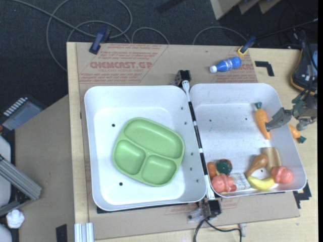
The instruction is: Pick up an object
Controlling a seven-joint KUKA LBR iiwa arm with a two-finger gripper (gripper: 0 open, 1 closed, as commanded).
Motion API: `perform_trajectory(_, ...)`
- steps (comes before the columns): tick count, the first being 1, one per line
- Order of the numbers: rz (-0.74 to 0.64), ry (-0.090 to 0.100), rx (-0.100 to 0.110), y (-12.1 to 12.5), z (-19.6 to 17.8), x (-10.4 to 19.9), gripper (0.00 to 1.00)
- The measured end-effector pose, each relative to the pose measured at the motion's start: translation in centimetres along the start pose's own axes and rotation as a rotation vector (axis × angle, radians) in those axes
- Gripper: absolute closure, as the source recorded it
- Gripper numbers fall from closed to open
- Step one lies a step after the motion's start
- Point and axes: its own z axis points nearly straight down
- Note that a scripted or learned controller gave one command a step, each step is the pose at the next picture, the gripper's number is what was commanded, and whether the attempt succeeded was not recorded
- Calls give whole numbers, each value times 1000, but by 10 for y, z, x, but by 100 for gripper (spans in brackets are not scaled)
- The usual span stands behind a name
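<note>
The gripper [285,118] sits at the right edge of the right bin [227,92], just beside a toy carrot [261,121]. Fingers look spread w/ nothing between them, though the view is poor there. Along the bin's near side: toy banana [261,183], pink toy [282,174], another pink toy [223,183] and a small red-and-green toy [223,166]. The left bin [96,105] holds a green divided tray [147,151]. A blue bottle [225,65] lies on the bench beyond the bins.
</note>
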Motion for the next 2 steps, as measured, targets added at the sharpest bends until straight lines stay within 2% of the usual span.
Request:
perform_trajectory(1,1,1,3,36,102,-42,0)
perform_trajectory(2,0,3,3,20,182,-33,0)
